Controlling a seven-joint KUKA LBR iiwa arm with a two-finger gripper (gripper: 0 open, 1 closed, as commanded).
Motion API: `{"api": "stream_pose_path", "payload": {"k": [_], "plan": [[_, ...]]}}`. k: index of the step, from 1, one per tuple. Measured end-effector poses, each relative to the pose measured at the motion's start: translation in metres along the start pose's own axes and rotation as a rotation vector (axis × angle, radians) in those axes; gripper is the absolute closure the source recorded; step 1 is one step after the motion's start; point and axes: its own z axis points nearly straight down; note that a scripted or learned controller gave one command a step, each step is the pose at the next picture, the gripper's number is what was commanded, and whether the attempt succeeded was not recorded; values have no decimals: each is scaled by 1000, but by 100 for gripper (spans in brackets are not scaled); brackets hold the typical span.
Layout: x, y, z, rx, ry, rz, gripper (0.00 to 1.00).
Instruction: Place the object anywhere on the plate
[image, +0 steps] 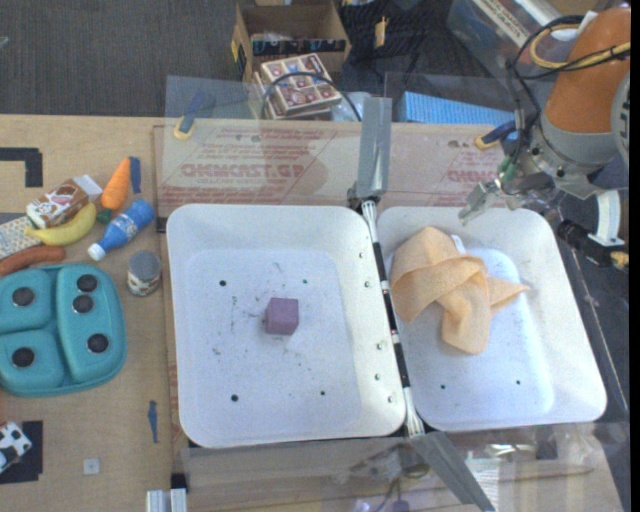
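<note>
A small purple cube (281, 316) sits alone near the middle of the left bin (200, 240). A crumpled orange cloth (450, 285) lies in the upper left part of the right bin (560, 390). A paler flat patch (505, 268) shows at the cloth's right edge; I cannot tell whether it is a plate. My gripper (492, 192) hangs over the right bin's far rim, above and to the right of the cloth and far from the cube. Nothing shows in its grasp.
On the bench to the left lie a teal tray (55, 330), a small can (144, 272), a blue bottle (122, 229), a banana (62, 230) and a carrot (119, 184). A metal divider (385, 310) runs between the bins. Boxes stand at the back.
</note>
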Motion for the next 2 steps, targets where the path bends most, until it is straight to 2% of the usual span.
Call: {"api": "stream_pose_path", "payload": {"k": [1,2], "plan": [[-1,1,-12,-5,-4,-1,100],[-1,1,-12,-5,-4,-1,0]]}}
